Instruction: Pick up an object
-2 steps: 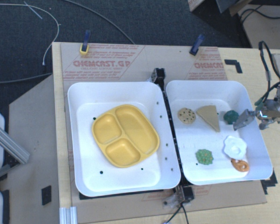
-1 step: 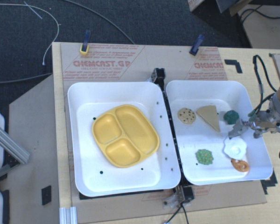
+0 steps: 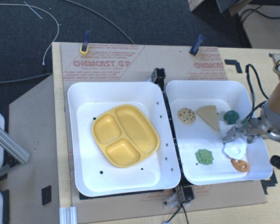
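Observation:
My gripper [image 3: 239, 137] hangs over the right side of the right bin [image 3: 214, 88], reaching in from the right edge. Its fingers look spread, open, and nothing shows between them. Just below it lies a white fried-egg piece [image 3: 234, 150]. An orange pretzel [image 3: 240, 165] sits in front of that. A teal lump [image 3: 231, 116] lies just behind the gripper, and a tan wedge [image 3: 210, 116] to its left. Further left are a speckled cookie [image 3: 186, 115] and a green leafy piece [image 3: 205, 157].
The left bin [image 3: 84, 101] holds a yellow divided plate [image 3: 125, 135]. Blue clamps [image 3: 86, 42] [image 3: 196, 45] grip the bench's back edge. Black cables [image 3: 252, 76] run along the right bin's far right side.

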Tool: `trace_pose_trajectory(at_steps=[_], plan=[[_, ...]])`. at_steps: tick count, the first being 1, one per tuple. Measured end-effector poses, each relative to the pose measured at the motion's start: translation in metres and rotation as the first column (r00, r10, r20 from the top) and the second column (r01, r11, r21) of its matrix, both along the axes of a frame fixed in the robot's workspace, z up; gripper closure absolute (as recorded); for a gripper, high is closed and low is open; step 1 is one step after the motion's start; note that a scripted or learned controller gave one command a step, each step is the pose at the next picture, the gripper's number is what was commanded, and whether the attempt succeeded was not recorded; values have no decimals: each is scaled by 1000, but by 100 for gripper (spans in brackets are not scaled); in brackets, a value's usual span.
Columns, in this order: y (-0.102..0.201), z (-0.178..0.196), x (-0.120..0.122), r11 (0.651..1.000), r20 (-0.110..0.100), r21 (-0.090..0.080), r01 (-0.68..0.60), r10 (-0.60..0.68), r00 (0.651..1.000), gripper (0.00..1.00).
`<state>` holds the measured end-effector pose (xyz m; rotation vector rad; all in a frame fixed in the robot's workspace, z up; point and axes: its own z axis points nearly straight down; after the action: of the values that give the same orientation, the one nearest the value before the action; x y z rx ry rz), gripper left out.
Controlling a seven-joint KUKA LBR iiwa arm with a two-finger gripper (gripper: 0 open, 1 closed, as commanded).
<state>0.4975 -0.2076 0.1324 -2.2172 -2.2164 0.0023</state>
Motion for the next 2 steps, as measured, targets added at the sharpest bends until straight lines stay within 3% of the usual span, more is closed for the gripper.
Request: trace_pose_trajectory(at_steps=[1, 2], plan=[[0, 13, 1, 1000, 6, -2, 0, 0, 1000, 100], [-10, 64, -2, 1000, 12, -7, 1, -1, 1000, 100]])
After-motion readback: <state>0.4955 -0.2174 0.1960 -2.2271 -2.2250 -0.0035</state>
